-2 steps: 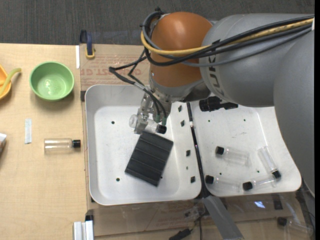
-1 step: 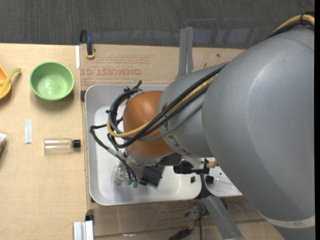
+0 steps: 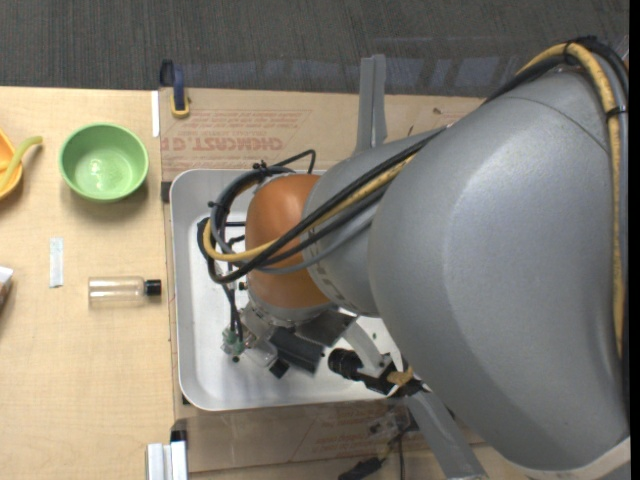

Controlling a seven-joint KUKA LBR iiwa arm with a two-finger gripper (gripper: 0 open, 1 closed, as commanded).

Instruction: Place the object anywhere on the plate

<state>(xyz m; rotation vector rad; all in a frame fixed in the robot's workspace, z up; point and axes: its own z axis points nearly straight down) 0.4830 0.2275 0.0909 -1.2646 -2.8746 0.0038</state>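
The grey arm with its orange band point(image 3: 285, 243) reaches in from the right and hangs low over the white bin point(image 3: 195, 368). Its wrist and cables cover the middle of the bin. The gripper point(image 3: 275, 353) points down under the orange band, with dark parts showing near the bin's front. Whatever lies under the arm is hidden.
On the wooden bench to the left sit a green bowl point(image 3: 104, 162), a clear small bottle with a black cap point(image 3: 123, 288), a small white strip point(image 3: 56, 263) and an orange item point(image 3: 8, 163) at the left edge. Brown cardboard point(image 3: 250, 133) lies behind the bin.
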